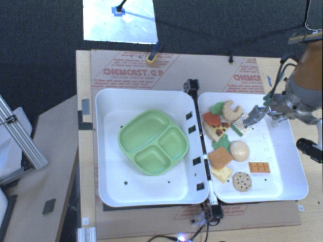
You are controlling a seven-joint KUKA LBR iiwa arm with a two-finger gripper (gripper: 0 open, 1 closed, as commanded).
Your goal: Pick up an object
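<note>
toy food (229, 145) was found heaped in the right bin (287, 155), nothing lifted. the gripper (251, 118) was poised above the pile; its opening could not be determined. pickup remained outstanding.

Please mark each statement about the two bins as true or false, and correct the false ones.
1. The green tray lies in the left bin. True.
2. The cookie lies in the left bin. False: it is in the right bin.
3. The claw is above the right bin. True.
4. The tray has food in it. False: the food lies in the right bin.
5. The wafer is orange. True.
</note>
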